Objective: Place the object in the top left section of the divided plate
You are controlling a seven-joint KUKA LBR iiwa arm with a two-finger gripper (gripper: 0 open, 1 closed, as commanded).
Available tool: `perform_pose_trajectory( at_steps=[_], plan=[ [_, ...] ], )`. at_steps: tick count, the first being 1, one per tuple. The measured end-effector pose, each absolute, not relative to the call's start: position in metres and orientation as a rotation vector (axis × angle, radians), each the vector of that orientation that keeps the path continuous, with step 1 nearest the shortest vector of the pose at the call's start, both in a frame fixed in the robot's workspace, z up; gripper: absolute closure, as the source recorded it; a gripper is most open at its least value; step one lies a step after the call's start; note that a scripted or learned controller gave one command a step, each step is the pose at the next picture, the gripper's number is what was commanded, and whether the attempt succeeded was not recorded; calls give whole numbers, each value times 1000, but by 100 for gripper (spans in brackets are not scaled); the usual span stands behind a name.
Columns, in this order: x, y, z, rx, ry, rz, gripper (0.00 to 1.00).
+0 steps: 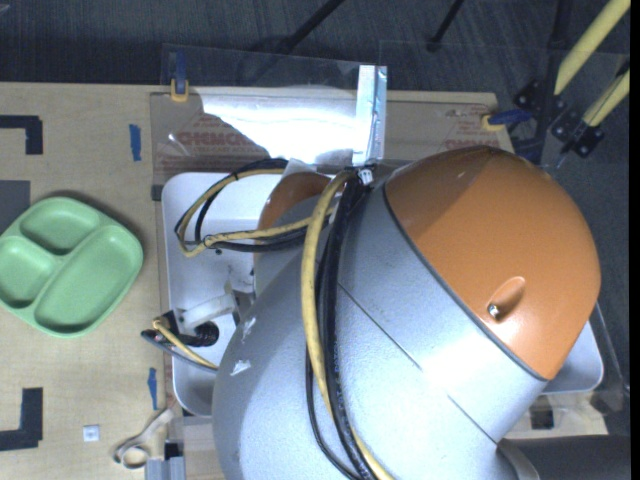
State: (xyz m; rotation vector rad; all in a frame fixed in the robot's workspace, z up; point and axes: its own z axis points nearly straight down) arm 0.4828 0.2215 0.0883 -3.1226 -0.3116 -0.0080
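Note:
A green divided plate (pixel 68 265) lies on the wooden bench at the left, with two small sections on its upper and left side and one large section at the right. Nothing rests in its sections. The grey arm with its orange band (pixel 480 248) reaches in from the right and covers most of the white bin (pixel 185 268). Its wrist, with yellow and black cables (pixel 215 230), hangs over the bin's left part. The gripper (pixel 238 298) points down into the bin and is largely hidden by the wrist. No loose object can be made out.
A clear plastic sheet (pixel 280 118) stands along the back of the bin. Blue tape marks (pixel 134 142) and black corner marks (pixel 28 133) sit on the bench. Bare wood lies between plate and bin.

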Motion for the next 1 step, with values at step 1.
perform_pose_trajectory(
  at_steps=[1],
  plan=[
    [484, 222, 98, -3122, -309, -10, 100]
  ],
)
